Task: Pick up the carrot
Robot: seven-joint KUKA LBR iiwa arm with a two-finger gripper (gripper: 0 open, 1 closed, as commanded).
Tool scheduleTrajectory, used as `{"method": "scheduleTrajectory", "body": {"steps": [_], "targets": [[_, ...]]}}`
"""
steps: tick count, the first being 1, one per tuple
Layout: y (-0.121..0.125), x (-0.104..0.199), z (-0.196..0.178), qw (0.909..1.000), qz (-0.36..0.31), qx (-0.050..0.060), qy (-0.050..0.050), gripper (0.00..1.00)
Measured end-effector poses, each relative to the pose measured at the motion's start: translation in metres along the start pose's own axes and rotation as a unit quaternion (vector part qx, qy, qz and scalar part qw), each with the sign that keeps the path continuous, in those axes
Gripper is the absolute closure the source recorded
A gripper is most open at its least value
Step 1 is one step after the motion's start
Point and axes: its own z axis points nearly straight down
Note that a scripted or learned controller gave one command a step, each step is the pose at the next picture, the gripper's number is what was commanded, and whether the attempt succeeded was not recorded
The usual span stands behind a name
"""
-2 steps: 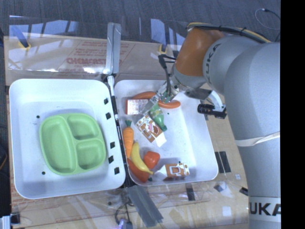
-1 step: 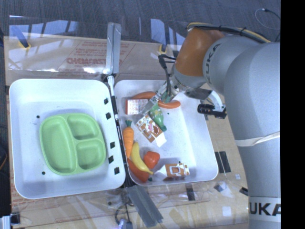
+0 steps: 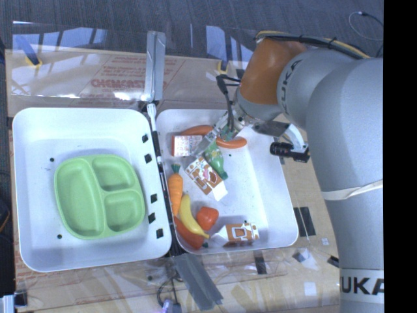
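Below-left of my gripper (image 3: 225, 132) lies the carrot (image 3: 175, 191), long axis near-vertical; finger state probably hidden, can't tell.

Smooth, glossy plastic everywhere — the orange toy carrot (image 3: 175, 192), the pale green divided plate (image 3: 99, 195), the shallow white bins (image 3: 39, 130) — matt grey arm casing (image 3: 339, 109).

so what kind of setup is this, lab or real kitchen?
Most likely a lab pick-and-place cell, not a kitchen: a KUKA arm reaches over two white bins, one holding toy food like a carrot and banana, the other a green divided plate.
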Motion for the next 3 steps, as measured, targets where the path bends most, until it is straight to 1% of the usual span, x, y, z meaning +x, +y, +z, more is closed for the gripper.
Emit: {"method": "scheduleTrajectory", "body": {"steps": [1, 2, 3], "targets": [[0.0, 0.001, 0.002, 1.0, 0.0, 0.001, 0.001, 0.0], [-0.082, 0.045, 0.004, 0.9975, -0.071, 0.001, 0.001, 0.0], [-0.082, 0.044, -0.006, 0.9973, -0.073, 0.0, 0.0, 1.0]]}}
